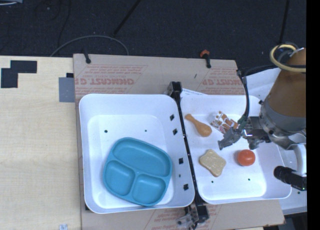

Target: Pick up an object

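Oddly, mirrored "CHEMCREST" print marks the cardboard (130,76); the gripper (231,138) jaws' state is unclear.

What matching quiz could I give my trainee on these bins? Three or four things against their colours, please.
Things:
1. tray
2. ball
3. spoon
4. toast

Colours:
a. red
b. pale tan
c. blue
d. orange-brown

Pairs: 1-c, 2-a, 3-d, 4-b
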You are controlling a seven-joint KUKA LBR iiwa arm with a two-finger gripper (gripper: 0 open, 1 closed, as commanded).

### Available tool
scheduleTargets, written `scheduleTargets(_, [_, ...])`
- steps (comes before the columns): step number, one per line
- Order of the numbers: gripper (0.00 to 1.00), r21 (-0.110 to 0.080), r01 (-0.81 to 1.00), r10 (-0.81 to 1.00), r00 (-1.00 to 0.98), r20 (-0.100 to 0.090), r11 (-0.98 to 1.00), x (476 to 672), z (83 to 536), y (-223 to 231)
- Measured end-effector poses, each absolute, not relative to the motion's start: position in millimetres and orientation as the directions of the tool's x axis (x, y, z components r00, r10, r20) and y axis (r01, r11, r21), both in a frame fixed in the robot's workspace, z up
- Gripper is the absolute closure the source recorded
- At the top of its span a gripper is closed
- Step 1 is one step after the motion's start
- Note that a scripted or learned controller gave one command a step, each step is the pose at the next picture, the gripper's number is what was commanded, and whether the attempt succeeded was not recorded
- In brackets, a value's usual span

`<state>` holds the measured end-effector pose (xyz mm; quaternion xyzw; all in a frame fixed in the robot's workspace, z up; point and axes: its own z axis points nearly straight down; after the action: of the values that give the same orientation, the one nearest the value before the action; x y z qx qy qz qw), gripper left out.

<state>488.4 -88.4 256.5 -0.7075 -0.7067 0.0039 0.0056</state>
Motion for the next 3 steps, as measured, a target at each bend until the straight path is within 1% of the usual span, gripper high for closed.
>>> scheduleTargets(1, [0.0, -0.005, 1.0, 1.0, 0.0, 0.001, 0.0, 490.0, 261, -89])
scheduleTargets(2, [0.0, -0.01, 1.0, 1.0, 0.0, 0.002, 0.0, 489.2, 197, -84])
scheduleTargets(3, [0.0, -0.01, 1.0, 1.0, 0.0, 0.003, 0.0, 482.6, 134, -85])
